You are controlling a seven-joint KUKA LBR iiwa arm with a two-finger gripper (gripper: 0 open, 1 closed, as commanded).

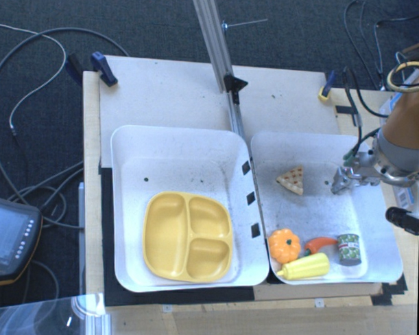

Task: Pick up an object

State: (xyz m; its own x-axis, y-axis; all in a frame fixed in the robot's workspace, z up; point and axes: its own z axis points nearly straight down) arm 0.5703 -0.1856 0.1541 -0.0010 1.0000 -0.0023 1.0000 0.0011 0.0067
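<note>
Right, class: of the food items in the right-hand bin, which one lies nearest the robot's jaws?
The pizza slice, lying alone mid-bin, level with the gripper. The pumpkin, corn, carrot and can cluster along the front edge.

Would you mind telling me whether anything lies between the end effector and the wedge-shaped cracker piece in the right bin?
Nothing visible does. The end effector sits over the right bin, and only bare bin floor separates it from the cracker wedge to its left. The pumpkin, corn and can lie nearer the front rim, off that line.
</note>
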